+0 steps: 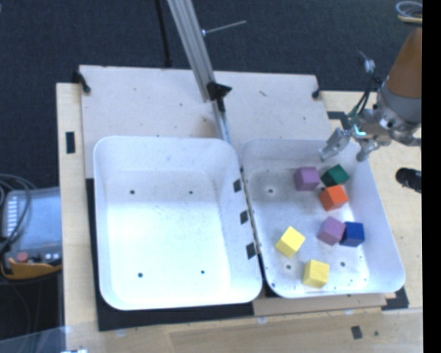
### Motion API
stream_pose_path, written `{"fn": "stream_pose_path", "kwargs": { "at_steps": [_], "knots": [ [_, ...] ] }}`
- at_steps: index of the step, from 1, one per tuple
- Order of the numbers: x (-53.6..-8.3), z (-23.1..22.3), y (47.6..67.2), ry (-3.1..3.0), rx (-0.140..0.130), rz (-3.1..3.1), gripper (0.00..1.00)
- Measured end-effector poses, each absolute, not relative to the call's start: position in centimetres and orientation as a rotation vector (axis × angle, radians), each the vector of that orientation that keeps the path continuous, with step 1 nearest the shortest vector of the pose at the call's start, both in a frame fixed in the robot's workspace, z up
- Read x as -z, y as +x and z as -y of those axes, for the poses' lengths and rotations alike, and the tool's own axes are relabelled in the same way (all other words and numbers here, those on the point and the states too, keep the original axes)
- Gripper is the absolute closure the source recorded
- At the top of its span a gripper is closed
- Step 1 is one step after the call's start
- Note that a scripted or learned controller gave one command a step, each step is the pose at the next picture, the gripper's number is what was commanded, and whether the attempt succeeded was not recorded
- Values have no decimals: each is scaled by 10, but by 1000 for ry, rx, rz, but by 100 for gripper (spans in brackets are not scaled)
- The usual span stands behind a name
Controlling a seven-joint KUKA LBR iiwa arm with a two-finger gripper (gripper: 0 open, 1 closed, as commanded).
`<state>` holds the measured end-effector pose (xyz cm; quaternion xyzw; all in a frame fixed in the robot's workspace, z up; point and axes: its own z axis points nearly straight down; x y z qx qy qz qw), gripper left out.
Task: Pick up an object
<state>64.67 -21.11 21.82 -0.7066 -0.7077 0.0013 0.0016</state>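
Note:
The right bin [375,219] holds several small blocks: a purple one [306,178], a green one [336,175], an orange one [334,196], a second purple one [331,230], a blue one [353,233] and two yellow ones [290,241] [316,273]. My gripper [348,147] hangs above the bin's far right corner, up and to the right of the green block. Its fingers are spread open with nothing between them.
The left bin [114,197] lies beside the right one. A slanted metal rail [195,43] runs down to the gap between the bins at the back. A grey device with cables [26,230] sits off the bench's left side.

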Motion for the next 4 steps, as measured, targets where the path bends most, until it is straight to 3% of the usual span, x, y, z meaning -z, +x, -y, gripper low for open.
{"fn": "stream_pose_path", "kwargs": {
  "at_steps": [1,3,4],
  "knots": [
    [-221,211,648,-2216,-3,2229,0],
    [-133,214,634,-2230,4,2225,0],
    [-135,215,637,-2237,14,2234,0]
  ]
}}
